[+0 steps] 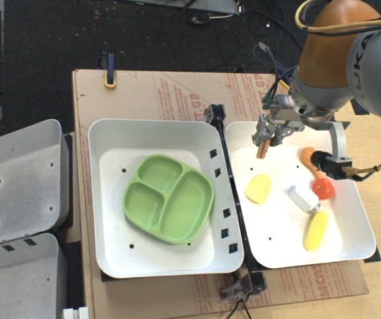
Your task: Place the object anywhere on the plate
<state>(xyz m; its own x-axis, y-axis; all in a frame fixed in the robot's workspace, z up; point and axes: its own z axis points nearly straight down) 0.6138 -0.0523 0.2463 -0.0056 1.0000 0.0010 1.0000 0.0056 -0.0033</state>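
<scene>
I see the gripper (265, 140) clamped on a small brown stick (261, 150), hanging upright above the right bin (350, 244). The green plate (169, 198) lies down-left, in the left bin (104, 178).

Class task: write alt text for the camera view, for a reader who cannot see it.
A green divided plate lies in the left white bin. The robot arm's claw hangs over the right bin, which has toy food in it: a yellow lemon, corn, a red tomato, an orange piece and a white block.
</scene>
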